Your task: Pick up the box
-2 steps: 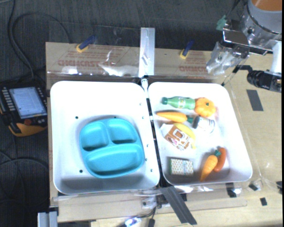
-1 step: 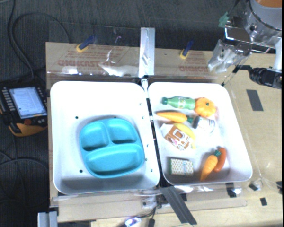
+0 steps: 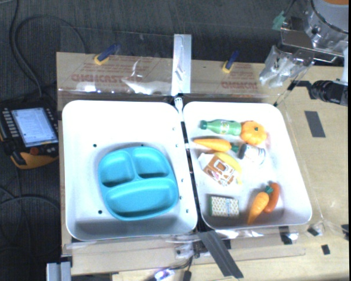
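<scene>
A white and orange box (image 3: 219, 170) lies tilted in the middle of the right bin (image 3: 292, 157). A smaller flat box with a speckled top (image 3: 224, 205) rests near that bin's front wall. My gripper (image 3: 282, 68) hangs above the bench beyond the right bin's far right corner, well away from both boxes. Its pale fingers (image 3: 271, 65) stand open with nothing between them.
The right bin also holds a green bottle (image 3: 219, 125), an orange fruit (image 3: 253, 133), a yellow banana (image 3: 212, 144) and a carrot (image 3: 259, 204) beside the small box. A blue divided plate (image 3: 138, 182) sits in the left bin (image 3: 82, 133). A pendant (image 3: 28, 129) lies at the left.
</scene>
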Controlling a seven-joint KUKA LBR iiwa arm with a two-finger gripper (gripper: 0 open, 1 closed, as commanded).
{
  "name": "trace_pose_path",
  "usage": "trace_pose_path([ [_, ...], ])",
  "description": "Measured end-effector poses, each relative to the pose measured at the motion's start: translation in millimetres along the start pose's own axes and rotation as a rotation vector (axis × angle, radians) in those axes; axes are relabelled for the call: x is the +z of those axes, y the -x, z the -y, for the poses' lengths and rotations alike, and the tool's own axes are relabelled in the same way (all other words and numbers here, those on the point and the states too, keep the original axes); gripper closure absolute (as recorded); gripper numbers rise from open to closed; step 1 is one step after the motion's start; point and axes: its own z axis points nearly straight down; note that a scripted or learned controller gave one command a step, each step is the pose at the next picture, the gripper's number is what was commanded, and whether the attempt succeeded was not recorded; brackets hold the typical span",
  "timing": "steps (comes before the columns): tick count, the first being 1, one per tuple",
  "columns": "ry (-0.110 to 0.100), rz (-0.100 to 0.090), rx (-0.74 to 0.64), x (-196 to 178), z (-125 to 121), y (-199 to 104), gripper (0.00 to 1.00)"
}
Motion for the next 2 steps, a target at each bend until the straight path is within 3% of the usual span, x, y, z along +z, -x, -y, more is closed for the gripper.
trace_pose_path([
  [1,0.0,0.003,0.0,-8.9,-0.6,0.1,1.0],
  [2,0.003,-0.011,-0.034,26.3,-63.8,-25.3,1.0],
])
